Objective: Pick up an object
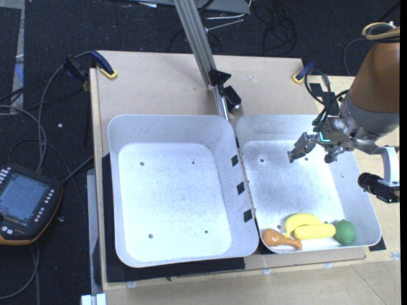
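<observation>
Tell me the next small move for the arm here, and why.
Probably carry the hand toward the near edge of the right bin. It hangs over the bin's far part, above bare floor, while the yellow object, the green ball and the orange object all lie clustered along the near wall.

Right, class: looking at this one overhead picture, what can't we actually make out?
- Gripper, camera view: too small and dark to make out in any detail.
- Arm: cut off by the right edge.
- Orange object, yellow object, green object in the right bin: too small to identify.
</observation>
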{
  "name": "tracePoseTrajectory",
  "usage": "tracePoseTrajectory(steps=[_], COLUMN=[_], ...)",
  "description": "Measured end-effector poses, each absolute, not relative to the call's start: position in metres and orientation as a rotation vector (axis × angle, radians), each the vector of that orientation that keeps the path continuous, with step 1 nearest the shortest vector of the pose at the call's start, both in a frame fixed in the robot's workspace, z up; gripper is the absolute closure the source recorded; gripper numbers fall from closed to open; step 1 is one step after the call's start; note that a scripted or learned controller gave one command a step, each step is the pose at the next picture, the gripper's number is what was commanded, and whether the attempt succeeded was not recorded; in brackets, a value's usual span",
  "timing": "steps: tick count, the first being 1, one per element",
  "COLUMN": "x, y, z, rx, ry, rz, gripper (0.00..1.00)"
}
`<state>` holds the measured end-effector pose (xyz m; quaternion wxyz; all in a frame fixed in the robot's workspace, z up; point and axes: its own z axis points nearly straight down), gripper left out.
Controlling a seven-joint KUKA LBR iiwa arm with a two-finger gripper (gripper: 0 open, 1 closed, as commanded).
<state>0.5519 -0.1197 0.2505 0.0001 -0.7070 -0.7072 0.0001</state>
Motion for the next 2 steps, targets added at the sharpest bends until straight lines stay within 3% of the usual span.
tracePoseTrajectory(steps=[1,2], x=[0.552,0.548], y=[-0.120,-0.110], z=[0.250,0.194], rx=[-2.221,-2.218], ry=[-2.221,-2.219], rz=[0.000,0.004], gripper=[0.00,0.00])
